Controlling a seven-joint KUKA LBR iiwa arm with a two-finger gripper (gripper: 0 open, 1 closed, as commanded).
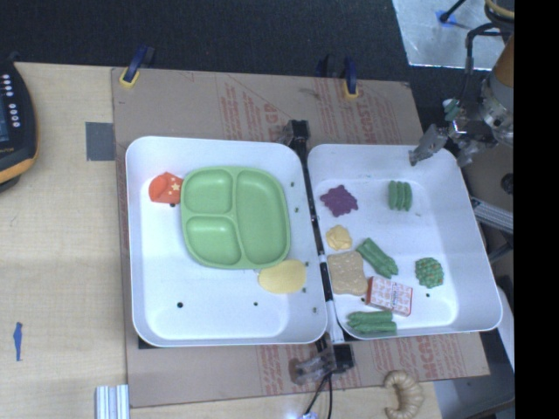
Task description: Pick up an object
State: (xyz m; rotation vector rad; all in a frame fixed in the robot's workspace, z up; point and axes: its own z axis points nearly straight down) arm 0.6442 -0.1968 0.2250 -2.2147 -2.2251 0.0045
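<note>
My gripper (444,147) hovers over the far right corner of the right bin (467,234), its two fingers apart with nothing between them. Below it the right bin holds a ridged green piece (399,195), a purple piece (339,201), a small yellow piece (339,236), a green pod (376,257), a broccoli-like piece (429,271), a tan cracker (348,273), a red and white packet (389,296) and a green bean pod (371,323). The ridged green piece lies nearest the gripper, apart from it.
The left bin (153,304) carries a green divided plate (236,216), a red piece (165,188) at its far left and a yellow piece (282,278). A control pendant (13,129) lies at the bench's left edge. A tan curled object (403,393) sits in front of the bins.
</note>
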